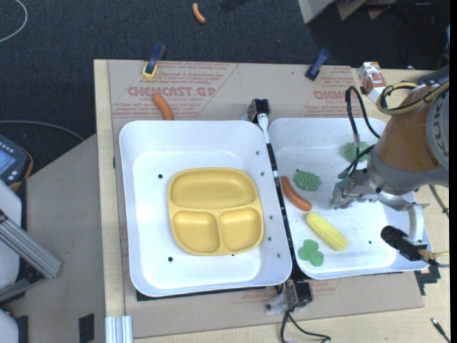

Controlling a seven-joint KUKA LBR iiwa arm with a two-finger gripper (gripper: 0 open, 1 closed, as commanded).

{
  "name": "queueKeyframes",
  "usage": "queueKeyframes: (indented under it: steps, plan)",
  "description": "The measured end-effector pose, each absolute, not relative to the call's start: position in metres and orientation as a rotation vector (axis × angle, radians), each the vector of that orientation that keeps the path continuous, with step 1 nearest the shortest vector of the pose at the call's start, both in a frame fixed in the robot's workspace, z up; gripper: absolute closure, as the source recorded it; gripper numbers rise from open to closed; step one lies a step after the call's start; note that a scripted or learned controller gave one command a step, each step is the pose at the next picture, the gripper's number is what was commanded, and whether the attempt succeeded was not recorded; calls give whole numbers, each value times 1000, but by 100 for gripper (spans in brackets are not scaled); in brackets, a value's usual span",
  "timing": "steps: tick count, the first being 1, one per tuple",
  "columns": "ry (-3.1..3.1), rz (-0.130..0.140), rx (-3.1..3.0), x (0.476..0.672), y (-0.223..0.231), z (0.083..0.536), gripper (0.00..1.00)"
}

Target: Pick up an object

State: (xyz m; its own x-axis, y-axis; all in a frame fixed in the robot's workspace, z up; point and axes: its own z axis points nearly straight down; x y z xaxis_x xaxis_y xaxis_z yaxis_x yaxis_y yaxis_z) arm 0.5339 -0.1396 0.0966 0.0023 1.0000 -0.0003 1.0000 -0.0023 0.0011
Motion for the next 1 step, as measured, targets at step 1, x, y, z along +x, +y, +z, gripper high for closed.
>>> queueKeyframes:
  steps: [1]
  plan:
    - [2218,4,2217,530,-140,159,100]
